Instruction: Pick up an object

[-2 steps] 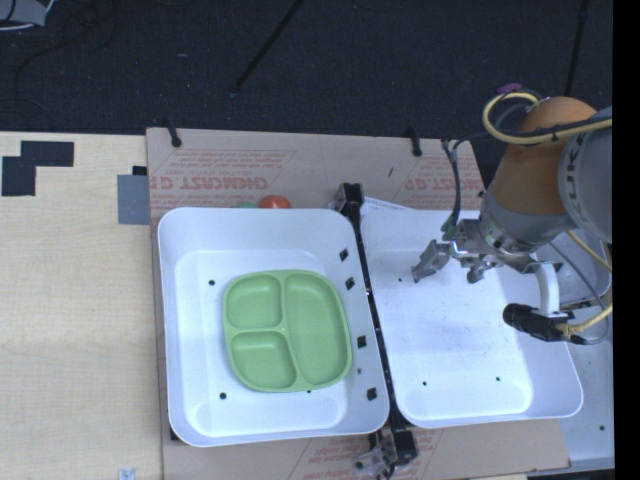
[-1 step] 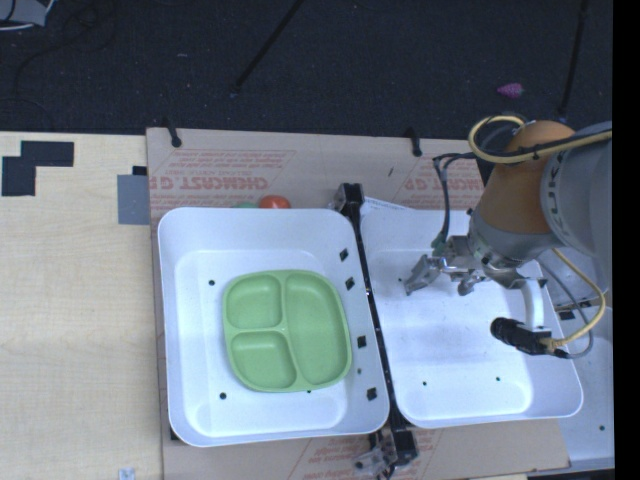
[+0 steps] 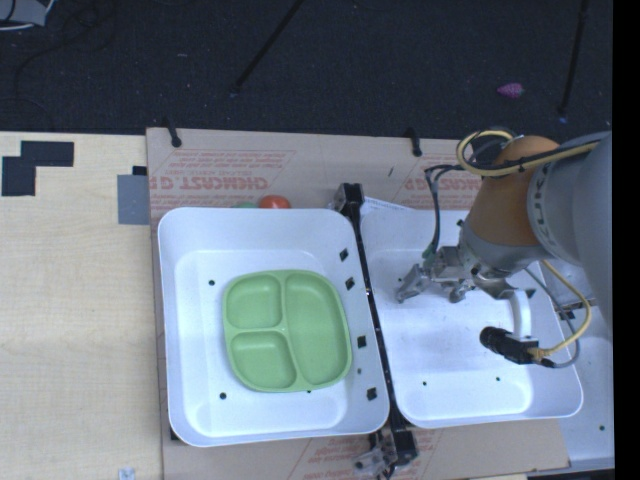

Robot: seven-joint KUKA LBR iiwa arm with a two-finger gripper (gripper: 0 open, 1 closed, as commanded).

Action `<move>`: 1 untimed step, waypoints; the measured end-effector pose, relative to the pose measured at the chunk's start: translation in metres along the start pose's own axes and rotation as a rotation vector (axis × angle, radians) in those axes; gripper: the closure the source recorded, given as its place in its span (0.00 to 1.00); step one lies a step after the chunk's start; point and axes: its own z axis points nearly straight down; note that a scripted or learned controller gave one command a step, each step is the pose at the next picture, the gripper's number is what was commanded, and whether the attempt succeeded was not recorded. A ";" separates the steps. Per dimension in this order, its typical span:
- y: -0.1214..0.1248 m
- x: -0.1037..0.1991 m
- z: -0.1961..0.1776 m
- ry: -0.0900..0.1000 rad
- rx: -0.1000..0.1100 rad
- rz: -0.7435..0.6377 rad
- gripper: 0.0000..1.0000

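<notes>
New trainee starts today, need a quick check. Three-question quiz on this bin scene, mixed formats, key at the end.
1. True or false: the green plate lies in the right bin.
2. How many compartments does the plate have? A) two B) three C) four
3. Fill in: the pincer is over the ____ bin.

Key:
1. False; it lies in the left bin.
2. B
3. right
</notes>
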 end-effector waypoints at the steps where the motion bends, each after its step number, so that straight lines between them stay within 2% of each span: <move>1: 0.000 -0.001 -0.012 0.000 -0.002 0.003 1.00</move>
